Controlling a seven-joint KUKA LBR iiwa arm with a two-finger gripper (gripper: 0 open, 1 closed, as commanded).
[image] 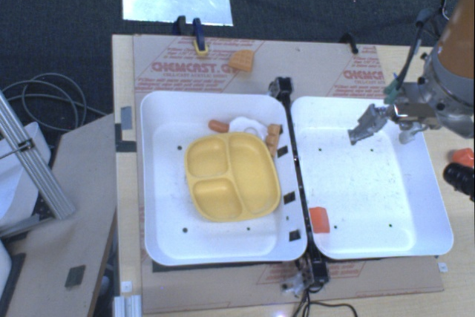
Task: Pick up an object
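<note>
A yellow divided plate (231, 177) lies in the left bin (159, 174). Behind it sit a small orange sausage-shaped piece (218, 126), a white piece (246, 127) and a tan block (273, 136). An orange-red block (318, 219) rests at the near left corner of the right bin (415, 234). My gripper (364, 127) hangs over the far part of the right bin, its grey fingers pointing left and down. Nothing shows between the fingers. The orange-banded arm comes in from the right.
A tan waffle-like piece (241, 60) lies on the bench board behind the left bin. A blue and yellow clamp (198, 35) stands at the board's back edge. A black divider with clips (291, 159) runs between the bins. An orange object (462, 157) sits beyond the right bin.
</note>
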